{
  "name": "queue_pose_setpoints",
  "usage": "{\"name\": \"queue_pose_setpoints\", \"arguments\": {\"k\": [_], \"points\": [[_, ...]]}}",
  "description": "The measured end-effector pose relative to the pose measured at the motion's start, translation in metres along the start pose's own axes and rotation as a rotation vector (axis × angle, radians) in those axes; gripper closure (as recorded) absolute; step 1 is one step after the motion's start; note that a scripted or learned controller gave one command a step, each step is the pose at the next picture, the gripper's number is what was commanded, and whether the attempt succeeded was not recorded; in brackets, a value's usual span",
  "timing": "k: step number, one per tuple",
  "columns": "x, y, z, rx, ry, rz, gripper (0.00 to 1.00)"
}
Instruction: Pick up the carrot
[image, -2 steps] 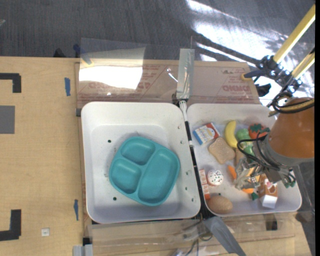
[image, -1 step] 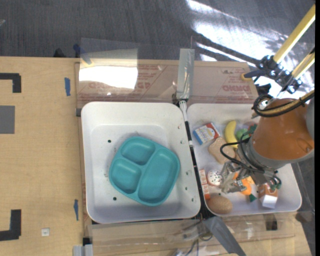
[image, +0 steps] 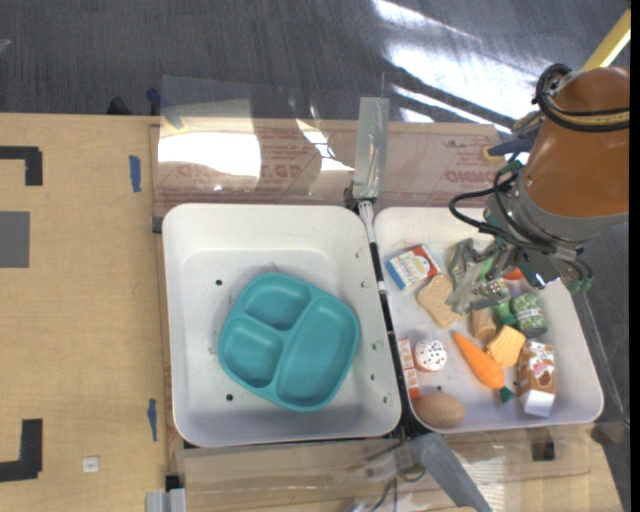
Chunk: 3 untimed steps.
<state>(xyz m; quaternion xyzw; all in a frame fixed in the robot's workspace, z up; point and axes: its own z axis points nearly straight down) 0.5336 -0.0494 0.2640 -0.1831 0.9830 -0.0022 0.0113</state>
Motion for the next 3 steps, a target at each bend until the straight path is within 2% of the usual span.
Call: {"name": "queue_pose_setpoints", "arguments": {"k": [1,2,3], "points": [[0.048,-0.043,0.167,-0.003,0.011,0.141,1.00],[0.032,-0.049,0.015,-0.002,0.007,-0.056,1.00],[0.008,-0.147,-0.101,0.005,0.006,-0.009,1.00]]}}
